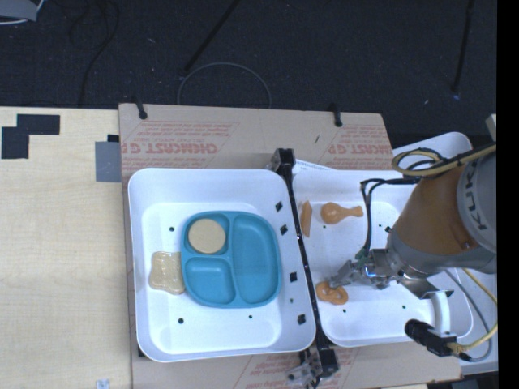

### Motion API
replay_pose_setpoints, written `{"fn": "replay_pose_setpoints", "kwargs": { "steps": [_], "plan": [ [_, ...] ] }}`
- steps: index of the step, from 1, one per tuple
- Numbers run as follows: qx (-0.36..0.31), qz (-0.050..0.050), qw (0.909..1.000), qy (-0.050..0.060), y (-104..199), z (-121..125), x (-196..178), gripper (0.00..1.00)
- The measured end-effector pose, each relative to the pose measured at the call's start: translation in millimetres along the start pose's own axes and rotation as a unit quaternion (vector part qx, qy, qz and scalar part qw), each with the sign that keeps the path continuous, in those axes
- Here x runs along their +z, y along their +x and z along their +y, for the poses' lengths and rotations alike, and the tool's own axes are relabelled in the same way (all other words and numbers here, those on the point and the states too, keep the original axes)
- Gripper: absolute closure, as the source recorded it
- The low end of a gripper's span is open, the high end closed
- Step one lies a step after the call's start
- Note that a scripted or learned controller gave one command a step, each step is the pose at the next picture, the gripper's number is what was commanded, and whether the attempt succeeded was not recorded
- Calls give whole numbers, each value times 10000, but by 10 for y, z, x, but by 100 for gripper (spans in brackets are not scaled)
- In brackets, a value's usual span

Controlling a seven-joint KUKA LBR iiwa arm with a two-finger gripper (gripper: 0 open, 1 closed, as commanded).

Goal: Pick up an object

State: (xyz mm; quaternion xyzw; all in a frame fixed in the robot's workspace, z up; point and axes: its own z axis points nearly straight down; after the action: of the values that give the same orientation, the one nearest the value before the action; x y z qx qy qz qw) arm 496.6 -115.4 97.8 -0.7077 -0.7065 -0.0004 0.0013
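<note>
In the left bin (146, 217) a blue tray (243, 262) is being borne, with a tan disc (206, 236) lying in its upper left compartment and a pale slab (166, 272) lying just beside its left edge. In the right bin (349, 331) a thin orange strip (306, 218) is lying near the divider, and an orange pear-shaped piece (338, 212) is lying just to its right. Lower down, the gripper (345, 276) is being held low over an orange lump (331, 292), with its jaws standing apart and the lump lying just below them, not seen between the fingers.
</note>
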Motion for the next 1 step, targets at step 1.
{"fn": "replay_pose_setpoints", "kwargs": {
  "steps": [1],
  "plan": [
    [13, -17, 10000, -60, -13, 42, 53, 0]
  ]
}}
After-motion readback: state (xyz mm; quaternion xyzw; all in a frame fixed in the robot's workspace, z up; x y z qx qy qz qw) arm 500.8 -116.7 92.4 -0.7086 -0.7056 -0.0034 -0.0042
